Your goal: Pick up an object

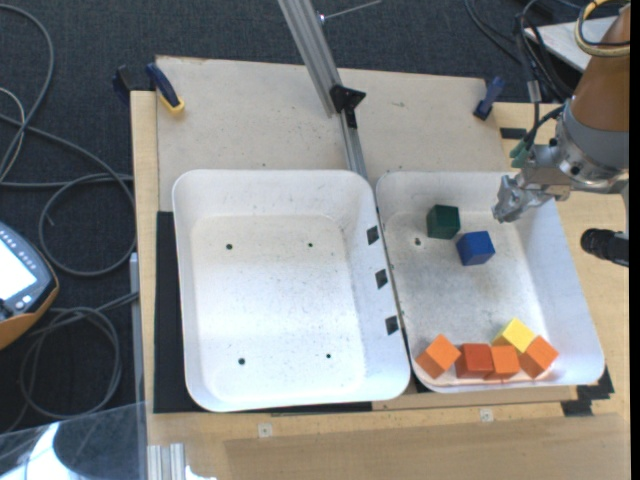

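Flat wooden bench (260, 118) carries two shallow white plastic bins side by side. Left white bin (190, 298) covers the bench's left and centre; right white bin (560, 298) sits against the bench's right edge, touching the left one along a shared rim. A slanted grey metal bar (318, 53) crosses the bench's far edge and runs down to where the two bins meet. Grey arm with the orange band (605, 98) comes in over the bench's far-right corner; its two-finger gripper (510, 205) hangs over the right bin's far-right area. Jaw state: cannot tell, nothing visible between them. Dark green cube (442, 221) lies in the far half of the right bin, just left of the gripper, apart from it. Blue cube (475, 247) lies just beside the green one, on its near-right side. Along the right bin's near edge: a row of four orange blocks (486, 357) packed together, with a yellow cube (518, 333) touching them from the far side. Blue clamps (166, 86) sit at the bench's far corners.
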Robot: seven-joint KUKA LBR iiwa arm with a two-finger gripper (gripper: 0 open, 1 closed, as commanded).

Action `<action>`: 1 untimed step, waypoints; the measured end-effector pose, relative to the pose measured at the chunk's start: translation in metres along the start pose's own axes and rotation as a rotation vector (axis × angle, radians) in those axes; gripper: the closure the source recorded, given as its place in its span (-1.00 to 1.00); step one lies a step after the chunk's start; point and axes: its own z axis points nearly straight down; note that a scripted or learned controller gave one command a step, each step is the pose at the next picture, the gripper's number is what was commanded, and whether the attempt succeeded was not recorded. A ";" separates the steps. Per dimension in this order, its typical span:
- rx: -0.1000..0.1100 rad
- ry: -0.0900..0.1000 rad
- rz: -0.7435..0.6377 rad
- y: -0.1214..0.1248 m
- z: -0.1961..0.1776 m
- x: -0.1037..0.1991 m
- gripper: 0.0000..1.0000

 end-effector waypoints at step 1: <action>0.000 0.001 -0.002 -0.015 0.006 0.062 1.00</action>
